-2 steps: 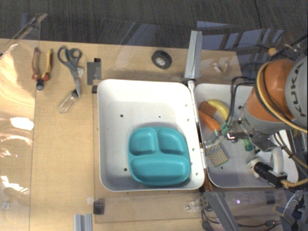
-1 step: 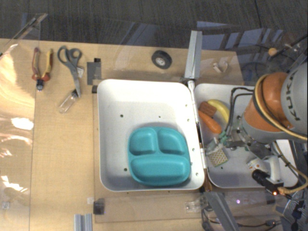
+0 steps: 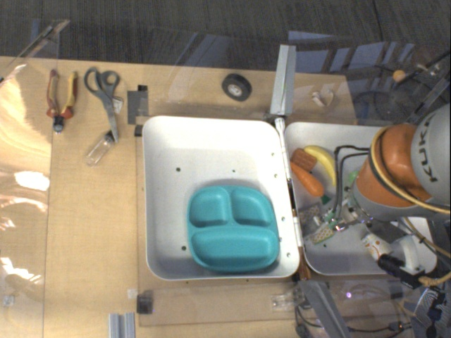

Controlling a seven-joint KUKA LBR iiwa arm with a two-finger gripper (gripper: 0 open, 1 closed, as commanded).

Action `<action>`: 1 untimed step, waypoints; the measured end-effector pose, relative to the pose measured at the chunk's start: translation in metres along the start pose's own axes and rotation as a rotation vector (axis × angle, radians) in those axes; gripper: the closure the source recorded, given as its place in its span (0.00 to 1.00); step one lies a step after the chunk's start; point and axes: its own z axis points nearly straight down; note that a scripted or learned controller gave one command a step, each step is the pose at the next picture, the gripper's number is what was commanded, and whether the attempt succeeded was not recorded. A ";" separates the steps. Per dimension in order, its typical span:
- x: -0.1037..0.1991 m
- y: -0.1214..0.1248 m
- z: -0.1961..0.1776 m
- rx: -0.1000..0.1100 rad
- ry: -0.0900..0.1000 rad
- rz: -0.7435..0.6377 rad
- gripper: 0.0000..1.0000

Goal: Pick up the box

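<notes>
While I watch the overhead feed, I take the left bin (image 3: 183, 153) as my reference. Well out to its left, on the bench (image 3: 84, 245), lie red-handled pliers (image 3: 60, 101), and nearer to the bin grey scissors (image 3: 106, 97) with a small clear tube (image 3: 99, 149) just below them. A black bracket (image 3: 139, 103) sits close to the bin's upper left corner, and a roll of black tape (image 3: 237, 86) lies just beyond its top edge.

Inside the left bin, toward its lower right, rests a teal divided plate (image 3: 232, 227), flat on the floor and close to the bottom wall. A grey metal post (image 3: 284, 79) stands at the bin's upper right corner.

Touching the left bin on its right is the right bin (image 3: 338, 259). In it, close to the shared wall, a yellow banana (image 3: 321, 160) lies against an orange carrot-shaped piece (image 3: 307, 177). Below those I see a small speckled scrap (image 3: 323, 232) and a bit of green clutter that is too small to name.

Farther right of the left bin, the arm (image 3: 394, 167) reaches down over the right bin, with the gripper (image 3: 337, 220) low among that clutter. I cannot tell whether the gripper is released or clenched. As for the box, I cannot pick it out: the arm hides much of the right bin.
</notes>
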 end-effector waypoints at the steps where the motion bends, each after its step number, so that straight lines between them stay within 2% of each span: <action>1: -0.002 0.004 -0.011 -0.009 -0.007 -0.001 1.00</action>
